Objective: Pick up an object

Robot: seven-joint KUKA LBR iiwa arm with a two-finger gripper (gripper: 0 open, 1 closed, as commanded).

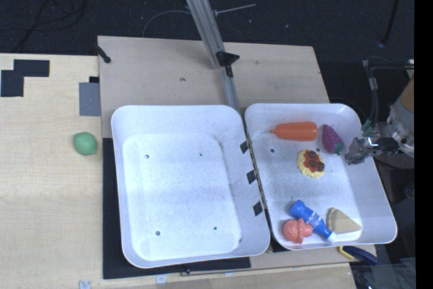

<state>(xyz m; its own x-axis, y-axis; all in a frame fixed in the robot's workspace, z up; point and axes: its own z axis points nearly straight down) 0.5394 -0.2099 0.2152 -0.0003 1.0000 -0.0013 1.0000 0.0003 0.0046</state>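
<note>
The light over me was even and fairly bright; the two white bins (183,145) glared pale, nearly washed out. Shadows were faint and soft. Toward twelve o'clock the background fell dark. The whole view was soft and grainy, and small details blurred.

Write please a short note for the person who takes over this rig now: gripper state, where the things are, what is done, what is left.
Gripper: at the right rim of the right bin, holding nothing that can be seen.
In the right bin: carrot, purple piece, yellow round piece, blue piece, pink piece, beige wedge.
Green ball lies on the bench, left of the left bin.
Done: nothing picked yet.
Left: choose one object, grasp it, lift it.
</note>
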